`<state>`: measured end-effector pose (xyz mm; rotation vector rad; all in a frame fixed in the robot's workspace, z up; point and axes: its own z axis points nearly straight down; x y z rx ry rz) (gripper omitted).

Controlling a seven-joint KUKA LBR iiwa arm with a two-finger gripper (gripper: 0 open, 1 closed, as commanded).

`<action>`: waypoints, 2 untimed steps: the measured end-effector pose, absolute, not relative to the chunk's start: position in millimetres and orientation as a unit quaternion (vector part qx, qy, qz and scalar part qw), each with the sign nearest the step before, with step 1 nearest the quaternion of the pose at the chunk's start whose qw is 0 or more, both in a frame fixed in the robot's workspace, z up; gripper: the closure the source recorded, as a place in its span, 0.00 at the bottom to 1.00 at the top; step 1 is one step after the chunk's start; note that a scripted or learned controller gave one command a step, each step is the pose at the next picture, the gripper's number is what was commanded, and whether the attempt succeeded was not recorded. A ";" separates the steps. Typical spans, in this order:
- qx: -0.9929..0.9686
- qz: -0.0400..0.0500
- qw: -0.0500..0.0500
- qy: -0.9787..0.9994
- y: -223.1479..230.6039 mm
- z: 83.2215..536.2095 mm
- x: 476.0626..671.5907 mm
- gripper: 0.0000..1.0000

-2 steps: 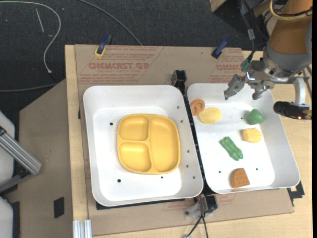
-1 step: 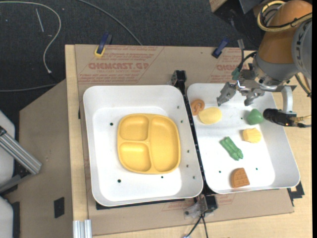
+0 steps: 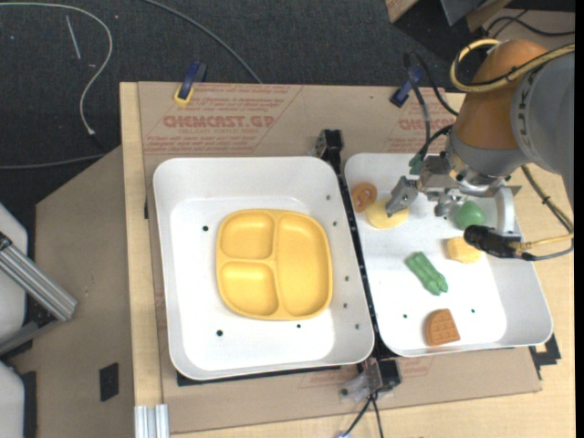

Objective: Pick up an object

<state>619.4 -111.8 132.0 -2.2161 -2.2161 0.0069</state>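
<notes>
The brown biscuit-like piece (image 3: pixel 442 327) lies at the right bin's (image 3: pixel 520 322) near edge; the gripper (image 3: pixel 422 197) hovers with jaws apart, empty, over the far end near a pale yellow piece (image 3: pixel 381 217); approach step; next, descend and close.

A robot arm (image 3: pixel 547 108) with a smooth grey casing and a rounded orange band above the wrist. Yellow and black cables loop around the band. The tool (image 3: pixel 422 201) is grey metal, with a black cylindrical part and a yellow cable alongside.
</notes>
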 end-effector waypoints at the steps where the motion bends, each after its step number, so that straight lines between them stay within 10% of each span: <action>1: -0.707 0.000 0.002 -0.707 -111.0 84.2 619.6 0.00; 2: -0.707 -0.001 0.000 -0.707 -111.0 97.3 621.0 1.00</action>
